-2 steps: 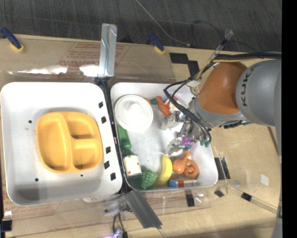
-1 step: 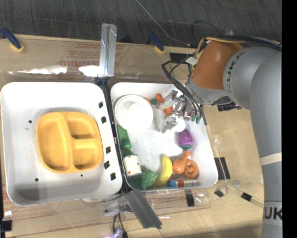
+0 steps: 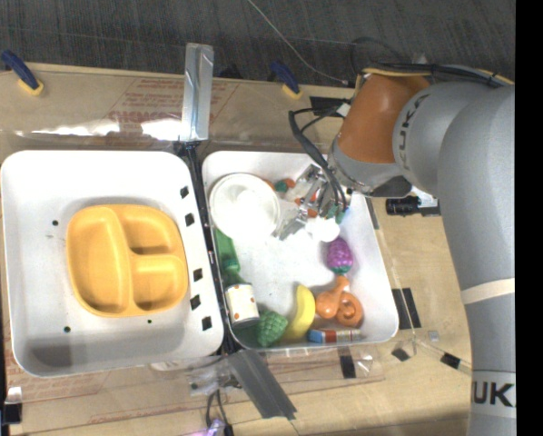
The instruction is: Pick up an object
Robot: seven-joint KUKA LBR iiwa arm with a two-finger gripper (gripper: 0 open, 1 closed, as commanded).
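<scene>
Well, the counter [image 3: 90,98] is a pale brown sheet taped down and held by blue clamps [image 3: 22,73], with dark ribbed flooring beyond it; two white bins sit side by side on it. A yellow divided tray [image 3: 126,258] lies in the left bin [image 3: 35,180]; the right bin [image 3: 367,243] holds a white bowl [image 3: 242,205], a green piece [image 3: 224,252] at its left wall, a purple grape bunch [image 3: 340,254], an orange toy [image 3: 338,304], a banana [image 3: 302,311] and a small white cup [image 3: 241,302]. Grey with its orange band, the arm reaches in from the right, its gripper [image 3: 310,203] low over the bin's upper middle, beside the bowl; whether anything is pinched there I cannot tell, for wires and small coloured bits crowd the tips. The arm's lower length runs off the frame's edge.
</scene>
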